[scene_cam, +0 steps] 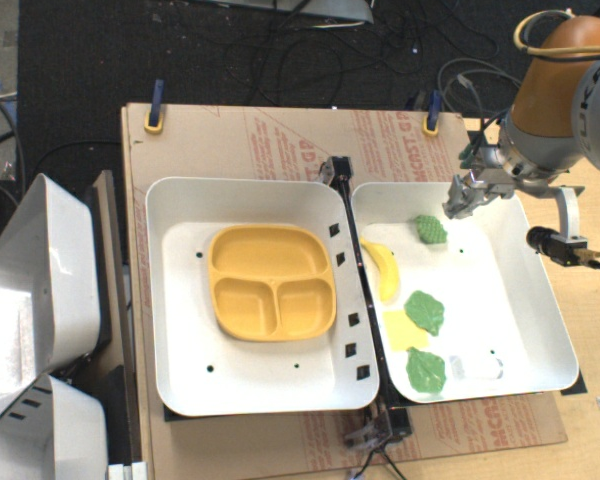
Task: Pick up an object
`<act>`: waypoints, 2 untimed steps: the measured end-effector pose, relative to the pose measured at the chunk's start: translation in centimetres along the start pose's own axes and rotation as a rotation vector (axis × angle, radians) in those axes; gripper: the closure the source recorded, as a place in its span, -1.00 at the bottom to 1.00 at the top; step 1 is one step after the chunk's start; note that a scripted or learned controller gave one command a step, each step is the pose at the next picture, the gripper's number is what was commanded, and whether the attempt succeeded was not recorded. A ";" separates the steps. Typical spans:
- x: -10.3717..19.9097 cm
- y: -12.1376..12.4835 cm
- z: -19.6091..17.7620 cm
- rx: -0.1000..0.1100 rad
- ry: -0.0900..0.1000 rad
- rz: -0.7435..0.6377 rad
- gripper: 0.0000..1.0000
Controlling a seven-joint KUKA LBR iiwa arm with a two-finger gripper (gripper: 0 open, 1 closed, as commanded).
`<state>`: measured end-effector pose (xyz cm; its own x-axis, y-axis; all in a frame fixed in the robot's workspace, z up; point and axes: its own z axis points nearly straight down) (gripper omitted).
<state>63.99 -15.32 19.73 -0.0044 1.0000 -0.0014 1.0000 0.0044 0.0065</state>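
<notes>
1. The gripper (460,200) is hanging over the far part of the right bin (540,313), just beside the small green piece (432,230), which is lying on the bin floor. I cannot tell if the jaws are spread or pressed together, because they are looking small and dark here; nothing is showing between them.

2. The first risk, in my judgement: the gripper is standing a little to the side of this green piece, so a straight descent is probably closing on the bare floor or only pushing the piece away.

3. The second risk: the piece is looking flat and leaf-like, so the jaws are maybe sliding over it without a real hold.

4. Other candidates are lying nearer to the camera in the same bin: a yellow banana (382,267) near the divider, a second green leaf (425,312), a flat yellow piece (404,330) touching it, and a third green leaf (426,370) near the front wall. A pale, almost transparent object (477,367) is lying beside it; it is hard to read.

5. The banana is lying close to the black divider (352,258), so a grasp there is risking a collision with it.

6. The left bin (180,218) is holding a yellow divided plate (273,280), well apart from the gripper. Nothing is blocking the way to the small green piece.
</notes>
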 end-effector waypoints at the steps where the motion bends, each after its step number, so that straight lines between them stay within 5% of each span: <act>1: 0.0 0.2 -4.5 0.000 0.000 0.001 1.00; 2: 6.0 -1.3 -3.8 0.008 0.003 -0.003 1.00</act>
<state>62.65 -9.32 23.47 -0.0078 1.0000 0.0016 1.0000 0.0078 -0.0013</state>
